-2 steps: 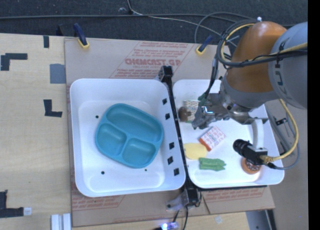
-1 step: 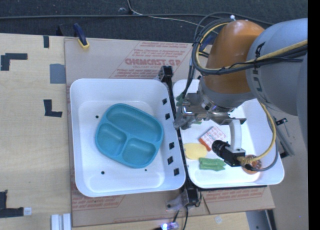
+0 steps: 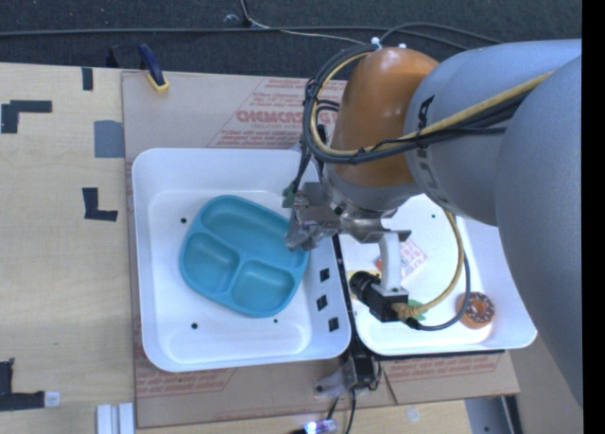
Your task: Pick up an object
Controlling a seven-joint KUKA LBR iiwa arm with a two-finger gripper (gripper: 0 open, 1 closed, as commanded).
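Note:
A blue divided plate [image 3: 236,257] lies tilted in the left white bin [image 3: 161,328]. My gripper [image 3: 302,230] is low over the plate's right rim, close to the wall between the two bins. The orange band and grey wrist above it hide the gripper's tip, and I cannot tell whether it touches the rim. In the right white bin [image 3: 501,333] a small brown doughnut-shaped object [image 3: 475,309] rests near the front right corner. A white packet with red print [image 3: 412,254] lies partly under the arm.
The bins sit on a cardboard sheet [image 3: 217,111] on the wooden bench. A blue and yellow clamp [image 3: 151,68] stands at the sheet's far left corner. Black and yellow cables [image 3: 416,314] hang from the wrist over the right bin.

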